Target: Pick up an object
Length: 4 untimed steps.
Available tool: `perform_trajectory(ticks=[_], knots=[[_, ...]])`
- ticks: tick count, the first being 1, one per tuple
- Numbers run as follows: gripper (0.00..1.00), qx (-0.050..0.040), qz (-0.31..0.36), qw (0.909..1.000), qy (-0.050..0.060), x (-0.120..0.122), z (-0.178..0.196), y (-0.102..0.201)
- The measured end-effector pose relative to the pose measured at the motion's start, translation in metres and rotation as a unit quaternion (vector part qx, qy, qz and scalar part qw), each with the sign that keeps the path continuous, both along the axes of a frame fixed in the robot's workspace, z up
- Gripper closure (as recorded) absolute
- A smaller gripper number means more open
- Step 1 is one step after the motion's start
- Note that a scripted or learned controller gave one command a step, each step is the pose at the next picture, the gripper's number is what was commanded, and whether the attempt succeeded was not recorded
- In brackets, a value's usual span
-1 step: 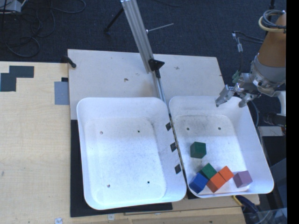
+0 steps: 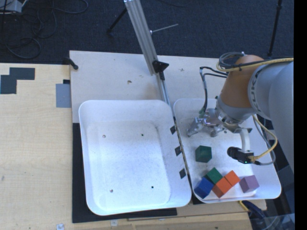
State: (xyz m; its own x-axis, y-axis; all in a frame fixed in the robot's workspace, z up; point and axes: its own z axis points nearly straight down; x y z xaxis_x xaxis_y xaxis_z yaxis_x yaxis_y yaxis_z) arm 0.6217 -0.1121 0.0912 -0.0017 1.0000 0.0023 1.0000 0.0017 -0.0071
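Note:
My gripper [image 2: 202, 129] hangs over the back part of the right bin [image 2: 268, 188], its metal fingers [image 2: 192, 129] spread open with nothing between them. A dark green cube [image 2: 203, 153] lies just in front of it, a short gap away. Near the bin's front edge sit a blue block [image 2: 203, 187], a green block [image 2: 214, 175], an orange block [image 2: 225, 183] and a purple block [image 2: 248, 183], packed close together.
The left bin [image 2: 96, 128] lies alongside, its shared wall carrying small black clips [image 2: 178, 150]. A slanted aluminium bar [image 2: 144, 37] rises behind the bins. The arm's orange band [image 2: 237, 87] and cables [image 2: 261, 152] overhang the right bin's right side.

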Motion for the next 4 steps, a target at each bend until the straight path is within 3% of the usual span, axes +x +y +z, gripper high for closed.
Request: perform_trajectory(ticks=[1,2,3,4], knots=[[0.0,-0.0014,-0.003,1.0,-0.004,-0.051,0.001,0.007],[0.0,-0.0019,-0.002,1.0,-0.006,-0.082,0.002,0.013],[1.0,-0.0008,-0.004,1.0,-0.005,-0.082,0.011,0.011],[1.0,0.0001,0.003,1.0,-0.007,-0.018,0.104,0.084]])
